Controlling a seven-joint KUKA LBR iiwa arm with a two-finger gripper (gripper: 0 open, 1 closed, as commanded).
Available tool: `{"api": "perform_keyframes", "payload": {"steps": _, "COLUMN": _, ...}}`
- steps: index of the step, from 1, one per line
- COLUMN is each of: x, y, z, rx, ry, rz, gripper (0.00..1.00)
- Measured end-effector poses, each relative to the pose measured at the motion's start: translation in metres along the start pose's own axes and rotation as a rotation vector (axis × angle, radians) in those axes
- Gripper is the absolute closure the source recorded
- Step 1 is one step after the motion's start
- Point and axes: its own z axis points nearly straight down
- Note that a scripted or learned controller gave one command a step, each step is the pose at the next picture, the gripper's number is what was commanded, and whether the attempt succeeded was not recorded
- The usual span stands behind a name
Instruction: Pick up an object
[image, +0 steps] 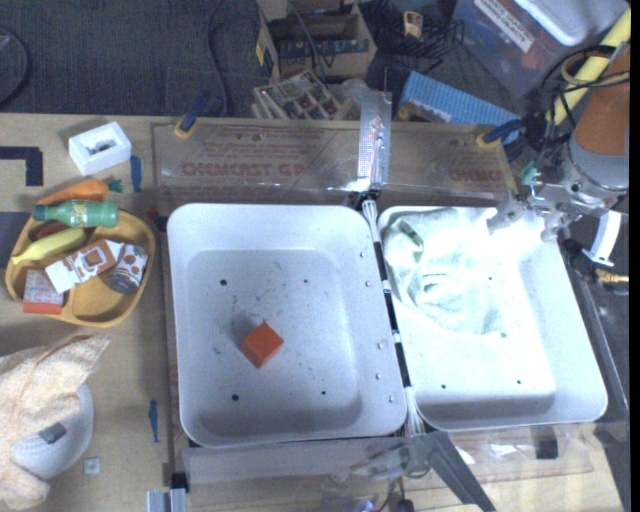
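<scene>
Nearest the camera, down at the 7 o'clock corner of the bench, there's a crumpled yellowish cloth (45, 385) with a pale rounded thing (50, 445) tucked against it, hard to say what that is. Moving up, the left bin (200, 240) has a small orange block (263, 344) sitting a bit below its centre, tilted corner-on, all by itself on the scuffed white floor with nothing touching it. Next door, the right bin (570, 390) has a rumpled white cloth (445, 270) bunched up in its far half, toward the bin's 11 o'clock corner, leaving the near half bare. Out at 9 o'clock from the bins there's a yellow bowl (100, 310) stuffed with toy food: a green bottle (78, 213), a banana (45, 245) and some small packets. A white box (100, 147) sits just beyond the bowl. Farthest back, at about 2 o'clock, the gripper (545, 205) hangs over the far right corner of the right bin, right at the edge of the white cloth. I can't tell how the gripper is set, it's too blurry and washed out against the cloth.
</scene>
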Motion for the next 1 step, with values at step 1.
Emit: {"api": "perform_keyframes", "payload": {"steps": 1, "x": 0.1054, "y": -0.0427, "z": 0.0678, "rx": -0.005, "ry": 0.003, "rz": 0.062, "gripper": 0.0}}
